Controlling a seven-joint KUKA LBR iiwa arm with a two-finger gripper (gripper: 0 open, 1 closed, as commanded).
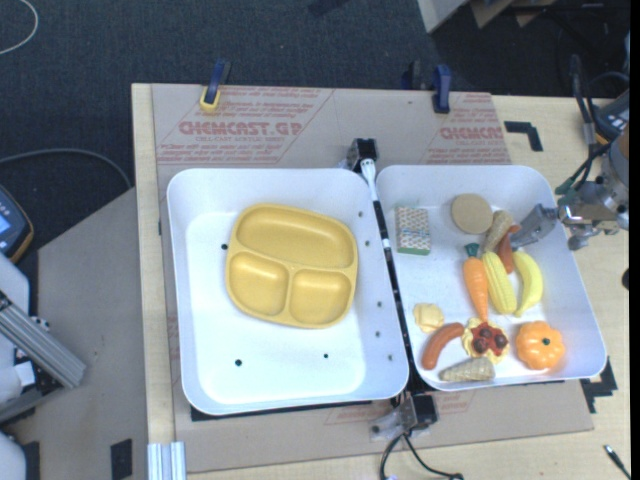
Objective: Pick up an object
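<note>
The right bin (570,268) holds several toy foods. A speckled green-and-white block (412,230) and a tan round biscuit (471,213) lie at its far side. A carrot (477,284), a corn cob (500,286) and a banana (531,280) lie side by side in the middle. An orange pumpkin (540,346), red berries (488,339), a sausage (443,343), a pale yellow piece (428,316) and a beige wedge (468,371) sit near the front. My gripper (537,225) hangs over the bin's far right part, just above the banana's top end, with nothing seen in it.
The left bin (200,268) carries a yellow divided plate (292,265). The bins meet along a raised rim (382,258). Clamps (211,96) (440,88) stand at the bench's far edge. Cables and arm parts (605,158) crowd the right side.
</note>
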